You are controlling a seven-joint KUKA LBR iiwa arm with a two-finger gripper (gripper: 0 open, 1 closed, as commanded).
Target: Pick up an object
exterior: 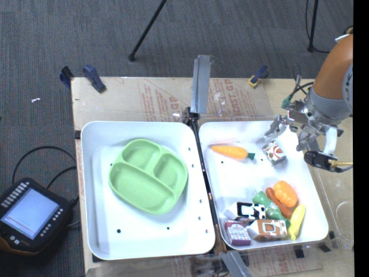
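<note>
We judge the pick barely begun: every item lies in the right bin (pixel 314 180), nothing lifted. The end effector (pixel 300 133) hovers at the bin's upper right; we cannot tell its state. Just beside it lies a small red-and-white carton (pixel 274 152), tilted, our likeliest target, with the carrot (pixel 229 151) near.

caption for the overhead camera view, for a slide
KUKA arm's gripper poised over the right bin beside a small carton, carrot nearby; green divided plate in the left bin.
</note>
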